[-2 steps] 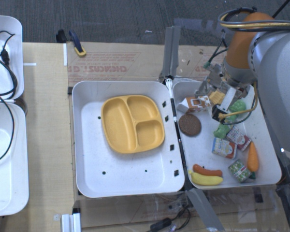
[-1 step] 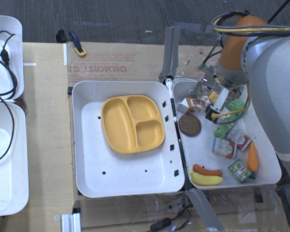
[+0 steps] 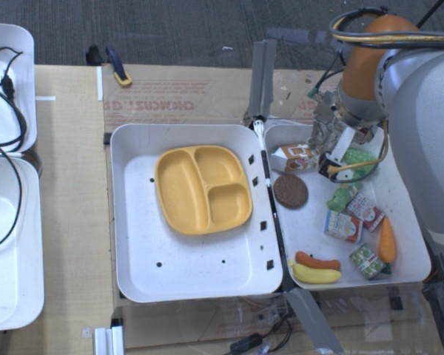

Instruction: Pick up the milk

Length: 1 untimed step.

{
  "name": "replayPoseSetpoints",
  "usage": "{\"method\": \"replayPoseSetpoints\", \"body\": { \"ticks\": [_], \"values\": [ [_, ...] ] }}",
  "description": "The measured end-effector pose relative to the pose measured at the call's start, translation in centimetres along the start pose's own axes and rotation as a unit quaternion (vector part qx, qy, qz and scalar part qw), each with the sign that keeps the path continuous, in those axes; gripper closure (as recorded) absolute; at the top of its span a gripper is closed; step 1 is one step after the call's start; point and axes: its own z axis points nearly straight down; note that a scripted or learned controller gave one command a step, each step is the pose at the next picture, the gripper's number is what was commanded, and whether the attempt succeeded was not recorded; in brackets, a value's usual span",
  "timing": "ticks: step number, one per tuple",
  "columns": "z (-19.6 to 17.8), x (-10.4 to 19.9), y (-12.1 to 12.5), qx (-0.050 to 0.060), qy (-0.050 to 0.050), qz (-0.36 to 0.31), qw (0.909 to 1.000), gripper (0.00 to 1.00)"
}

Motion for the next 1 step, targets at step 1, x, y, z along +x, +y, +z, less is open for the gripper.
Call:
{"method": "replayPoseSetpoints", "body": {
  "ticks": [1],
  "values": [
    [0.68, -0.06, -0.44, 0.007, -0.003, -0.001, 1.0, 0.0]
  ]
}}
